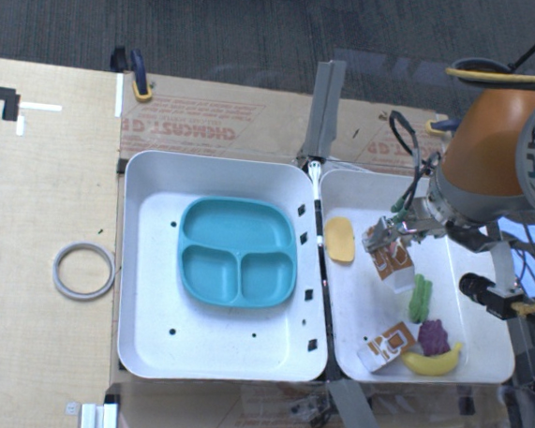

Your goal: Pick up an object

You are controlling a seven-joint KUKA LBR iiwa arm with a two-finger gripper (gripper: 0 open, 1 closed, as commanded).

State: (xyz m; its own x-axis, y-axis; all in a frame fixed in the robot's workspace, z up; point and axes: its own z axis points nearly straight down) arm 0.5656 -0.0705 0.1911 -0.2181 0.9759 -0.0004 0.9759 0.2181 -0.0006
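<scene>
Under the gripper [385, 237], in the right bin [352, 311], we see a small brown-and-white packet [395, 262] lying just below and to the right of the fingertips. The gripper sits low over the upper part of that bin, close to the packet, but we cannot tell whether its fingers are apart or together, nor whether they touch the packet at all.

Just left of the gripper we find a pale orange oval piece [340, 239], near the wall that divides the two bins. Below the packet stands a green piece [419, 298], and beneath that a purple bunch of grapes [434, 336] lying against a yellow banana [432, 363] at the bin's lower edge. A second brown-and-white packet [389, 344] lies just left of the grapes and banana.

Moving outward, we see the left bin [143, 328] holding a teal divided plate [239, 253] with three compartments, set roughly in the middle. The grey arm [500, 146] with its orange band comes in from the right above the right bin.

On the wooden bench [34, 195] to the left of the bins lies a grey ring [83, 270], well apart from everything else.
</scene>
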